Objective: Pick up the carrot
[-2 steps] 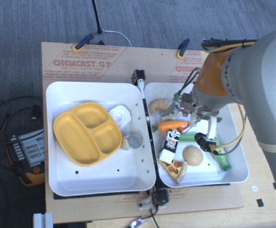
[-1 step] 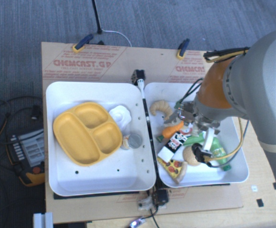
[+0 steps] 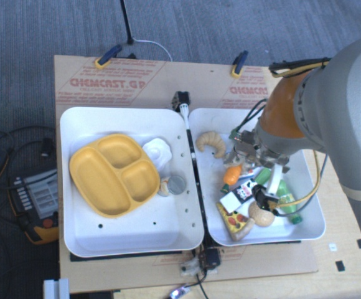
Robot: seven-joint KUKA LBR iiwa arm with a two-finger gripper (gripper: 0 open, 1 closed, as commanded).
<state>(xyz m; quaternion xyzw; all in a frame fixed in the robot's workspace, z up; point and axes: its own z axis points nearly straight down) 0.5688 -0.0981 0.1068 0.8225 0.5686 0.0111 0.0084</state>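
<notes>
The carrot [image 3: 231, 175] is a small orange piece in the right bin [image 3: 311, 229], lying among a pile of toy food near the bin's middle. My gripper [image 3: 250, 159] hangs just above and to the right of it, its grey body reaching in from the right with the orange band [image 3: 283, 111] behind. The gripper's lower end sits very close to the carrot's upper right edge; whether it touches is unclear. Cables and the wrist hide part of the pile.
The right bin also holds a croissant [image 3: 211, 142], a pizza slice [image 3: 235, 223], a green bottle [image 3: 283, 195], a tan ball [image 3: 261, 215] and a black-and-white card [image 3: 238, 197]. In the left bin are a yellow divided plate [image 3: 114, 174], a white cup [image 3: 157, 151] and a grey disc [image 3: 177, 184].
</notes>
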